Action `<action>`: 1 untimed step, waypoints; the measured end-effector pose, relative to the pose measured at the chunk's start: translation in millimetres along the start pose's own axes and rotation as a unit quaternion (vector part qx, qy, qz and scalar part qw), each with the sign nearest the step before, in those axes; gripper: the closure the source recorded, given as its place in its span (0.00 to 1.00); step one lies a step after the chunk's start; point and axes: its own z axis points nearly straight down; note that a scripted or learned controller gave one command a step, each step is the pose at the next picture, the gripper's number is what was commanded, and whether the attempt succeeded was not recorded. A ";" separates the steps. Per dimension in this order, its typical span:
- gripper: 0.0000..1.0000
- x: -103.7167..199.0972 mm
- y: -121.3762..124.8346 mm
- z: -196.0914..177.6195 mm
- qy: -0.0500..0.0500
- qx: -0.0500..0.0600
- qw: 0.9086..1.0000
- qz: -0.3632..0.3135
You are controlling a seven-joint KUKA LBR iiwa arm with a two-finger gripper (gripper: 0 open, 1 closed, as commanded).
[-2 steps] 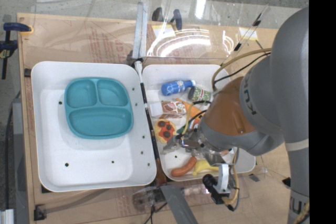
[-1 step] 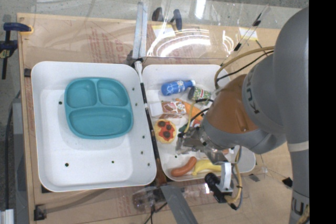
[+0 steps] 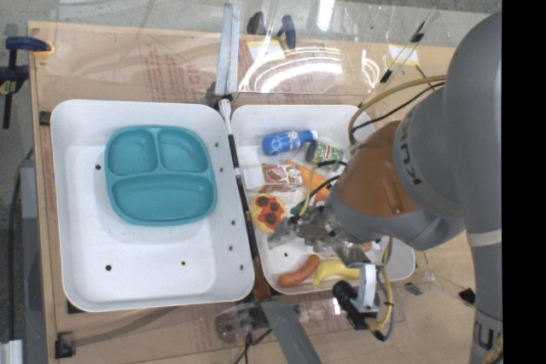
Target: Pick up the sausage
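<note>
1. My jaws: I cannot tell how they stand. My gripper (image 3: 300,231) hangs low in the right bin (image 3: 247,125), under my own wrist, and the slanted view blurs it.
2. The sausage (image 3: 298,272) lies flat on the floor of the right bin, near that bin's front wall and just in front of my gripper. Nothing shows it between my jaws, so I judge the pick not yet made.
3. What is left, as I read it: get over the sausage, close on it and lift it clear. All of that remains.
4. The right bin is crowded. Beside the sausage, on the side toward my arm, lies a yellow piece (image 3: 334,271), touching it or nearly so. Behind the sausage, toward the far wall, sit a pizza slice (image 3: 269,213), a flat printed packet (image 3: 278,176), a blue bottle (image 3: 287,141) and a small green packet (image 3: 323,152).
5. The left bin (image 3: 77,268), across the divider from the sausage, holds 1 teal plate (image 3: 159,174) with 3 compartments; nothing lies on it.
</note>
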 end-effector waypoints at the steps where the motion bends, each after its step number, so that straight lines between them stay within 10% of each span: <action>1: 0.00 -24.2 4.9 9.7 0.000 -0.001 0.999 -0.049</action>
